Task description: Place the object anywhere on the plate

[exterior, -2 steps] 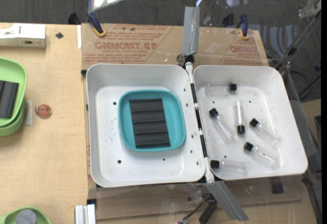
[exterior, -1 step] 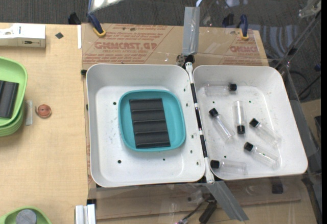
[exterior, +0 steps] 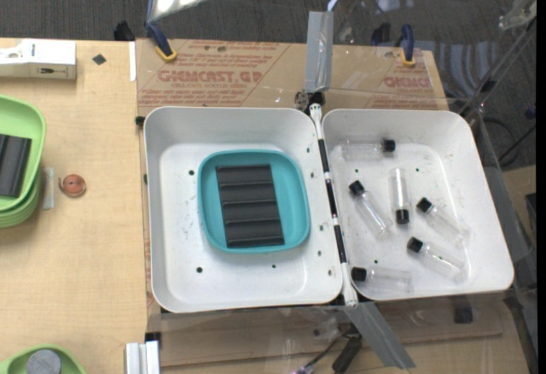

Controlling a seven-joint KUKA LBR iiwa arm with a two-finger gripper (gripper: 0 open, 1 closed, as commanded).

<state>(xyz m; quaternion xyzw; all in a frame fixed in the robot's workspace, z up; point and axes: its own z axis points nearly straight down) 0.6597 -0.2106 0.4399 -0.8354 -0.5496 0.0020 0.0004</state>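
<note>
A teal square plate [exterior: 294,193] lies in the left white bin [exterior: 171,201]; a dark ribbed insert [exterior: 248,204] covers its middle. In the right white bin [exterior: 465,150] lie several clear plastic vials with black caps. One vial [exterior: 398,195] is near the bin's centre, another [exterior: 368,204] lies slanted left of it, and one [exterior: 434,255] rests toward the front right. A further vial [exterior: 380,277] lies at the front left corner of that bin.
A brown cardboard sheet [exterior: 222,73] with clamps sits behind the bins. On the wooden bench at left are a green tray [exterior: 21,120], a small round orange object [exterior: 73,185] and a white box [exterior: 36,60]. A grey strip [exterior: 318,52] stands between the bins at the back.
</note>
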